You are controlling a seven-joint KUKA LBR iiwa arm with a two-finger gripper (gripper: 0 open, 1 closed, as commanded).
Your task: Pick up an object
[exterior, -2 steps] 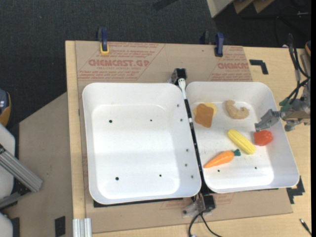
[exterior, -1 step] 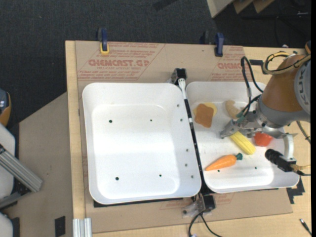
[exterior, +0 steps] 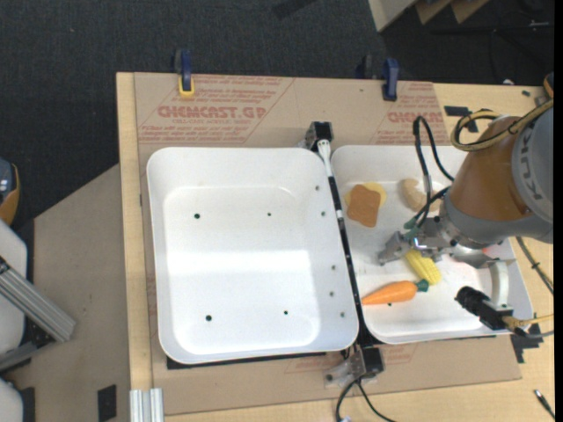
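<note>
1. Two shallow white bins sit side by side on a brown board printed with red lettering; blue clamps hold the board's far edge.
2. Nearest the left edge, the left bin shows a bare white floor with a few small dark dots.
3. Across the shared divider, the right bin carries the objects. A tan, bread-like piece lies near that bin's far left corner, with a pale yellow item just behind it.
4. A carrot lies close to the bin's near edge, pointing left.
5. An ear of corn rests near the bin's middle, just beyond the carrot.
6. A pale rounded piece sits by the far edge.
7. The gripper hangs low over the corn, its fingers hard to separate from the clutter, so I cannot tell whether they are apart or together.
</note>
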